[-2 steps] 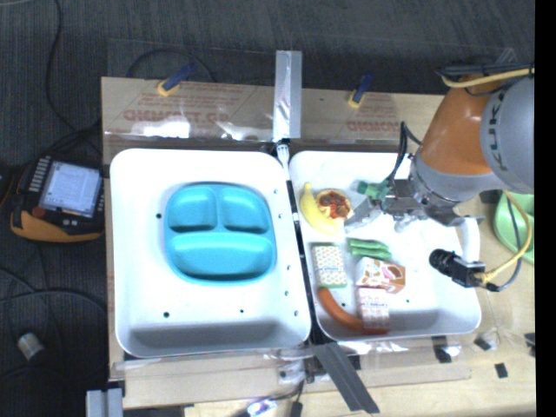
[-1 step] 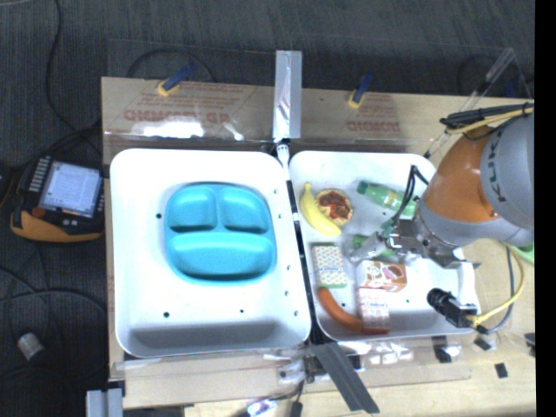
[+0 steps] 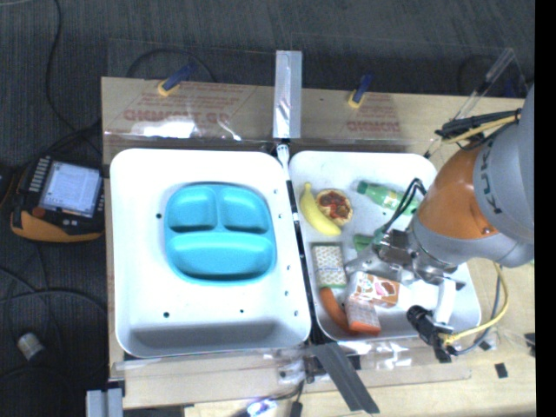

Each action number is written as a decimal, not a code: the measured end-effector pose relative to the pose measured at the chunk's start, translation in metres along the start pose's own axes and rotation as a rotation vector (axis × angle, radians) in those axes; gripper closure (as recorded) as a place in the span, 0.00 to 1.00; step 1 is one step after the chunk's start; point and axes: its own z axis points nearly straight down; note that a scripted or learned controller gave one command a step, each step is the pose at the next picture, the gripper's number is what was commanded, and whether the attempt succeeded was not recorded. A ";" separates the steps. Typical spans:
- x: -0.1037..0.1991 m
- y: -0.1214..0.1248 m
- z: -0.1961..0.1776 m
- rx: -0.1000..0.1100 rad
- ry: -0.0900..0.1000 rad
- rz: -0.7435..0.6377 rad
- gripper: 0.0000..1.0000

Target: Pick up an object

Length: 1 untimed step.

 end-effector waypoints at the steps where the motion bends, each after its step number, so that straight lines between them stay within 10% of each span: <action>1: 0.039 0.066 0.009 -0.011 -0.003 0.188 0.00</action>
